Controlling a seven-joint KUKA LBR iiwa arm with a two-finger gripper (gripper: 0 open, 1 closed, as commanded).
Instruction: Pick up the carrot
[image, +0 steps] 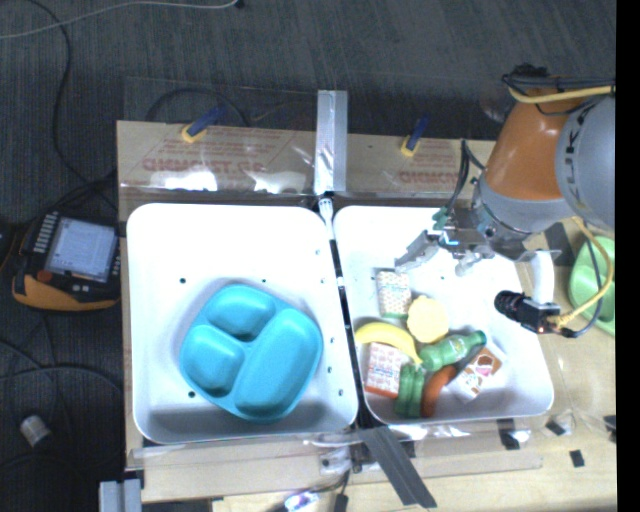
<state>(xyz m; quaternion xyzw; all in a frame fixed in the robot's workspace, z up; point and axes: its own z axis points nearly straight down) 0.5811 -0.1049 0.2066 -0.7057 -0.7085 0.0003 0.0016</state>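
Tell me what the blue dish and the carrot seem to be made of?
The blue dish looks like moulded plastic: uniform colour, rounded compartments, soft sheen. The carrot is probably toy plastic too, given its smooth, even orange surface, though it is small and partly hidden.

left bin (160, 260): smooth white plastic, you see a soft sheen on its floor.
right bin (520, 390): the same smooth white plastic.
divided tray (250, 350): glossy turquoise plastic, rounded and smooth.
carrot (433, 390): matt orange-red skin, plastic-looking.
green bottle (452, 350): shiny green plastic.
banana (385, 335): smooth yellow surface, slight gloss.
arm (545, 150): glossy orange band, smooth grey casing.
gripper (447, 252): pale bare metal, you find it faintly reflective.
bench (240, 155): brown board under crinkled clear film.
floor (100, 60): dark, rough, carpet-like weave.
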